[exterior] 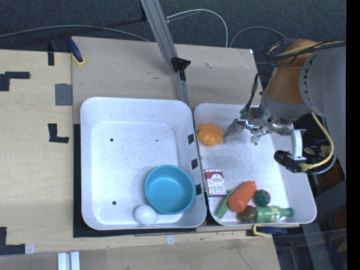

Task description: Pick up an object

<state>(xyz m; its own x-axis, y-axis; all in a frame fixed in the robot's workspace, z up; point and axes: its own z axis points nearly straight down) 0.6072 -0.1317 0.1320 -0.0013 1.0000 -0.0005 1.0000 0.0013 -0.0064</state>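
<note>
My gripper [243, 135] hangs over the upper part of the right bin [270, 167], open, with nothing between its fingers. Its left finger [231, 131] ends just right of an orange fruit [210, 134] that lies near the bin's left wall. Farther down the same bin are a small red and white carton [215, 182], an orange carrot [242, 195], a green vegetable [223, 205], a round green and red piece [261, 197] and a green bottle [272, 212] on its side.
The left bin [112, 151] holds a blue bowl [169, 188] and a white ball [145, 214] near its front wall. A grey pole [163, 35] slants down to the bins' shared back corner. Cables [312, 156] trail from the wrist on the right.
</note>
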